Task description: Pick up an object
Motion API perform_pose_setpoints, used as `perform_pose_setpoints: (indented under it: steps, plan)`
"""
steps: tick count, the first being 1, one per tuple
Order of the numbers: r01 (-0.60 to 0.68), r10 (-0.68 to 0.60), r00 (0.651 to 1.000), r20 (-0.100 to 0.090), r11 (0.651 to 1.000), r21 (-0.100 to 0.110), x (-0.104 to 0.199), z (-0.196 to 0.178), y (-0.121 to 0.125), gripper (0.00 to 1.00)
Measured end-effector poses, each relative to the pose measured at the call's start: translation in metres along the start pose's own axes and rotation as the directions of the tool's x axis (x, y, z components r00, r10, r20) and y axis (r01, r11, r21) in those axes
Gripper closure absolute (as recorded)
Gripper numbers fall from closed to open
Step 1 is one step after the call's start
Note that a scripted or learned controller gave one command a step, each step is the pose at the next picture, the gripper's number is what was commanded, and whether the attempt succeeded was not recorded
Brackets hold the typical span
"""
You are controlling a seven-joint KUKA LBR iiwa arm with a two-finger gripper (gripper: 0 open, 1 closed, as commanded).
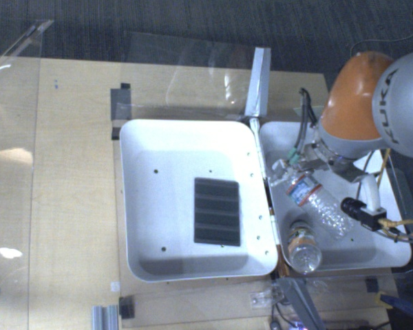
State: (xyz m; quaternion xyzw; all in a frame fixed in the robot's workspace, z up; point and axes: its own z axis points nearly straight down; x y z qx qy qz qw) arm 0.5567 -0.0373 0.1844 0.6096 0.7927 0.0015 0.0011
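Likely target: a clear labelled bottle [316,201], lying slantwise on the floor of the right bin [361,251], not lifted. Tool [291,165] low over the bottle's far end, touching it or nearly so. Too cluttered at that spot to tell whether open, closed or gripping anything. No sign of anything raised off the bin floor, so judged to be at the approach or at the grasp itself. Reaching in: done. Secure closing and lifting clear: left to do.

Just beside the bottle, on its near side: a second clear bottle [303,247] with a brownish label, tucked toward the bin's near corner. Close enough to get nudged during a dragging lift.

Above the bottle and beyond it: the grey and orange arm [368,105], hiding the far right part of the bin.

Well apart from the bottle, past the two meeting rims: the left bin [158,177], with a flat black ribbed pad [217,212] near its middle, out of the way.

Under everything, the pale wooden desk [62,184].
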Motion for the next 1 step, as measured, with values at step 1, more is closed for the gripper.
perform_pose_setpoints:
  steps: [1]
  plan:
    - [-0.053, 0.053, 0.999, 0.001, 0.999, -0.001, 0.0052, -0.0014, 0.0367, 1.0]
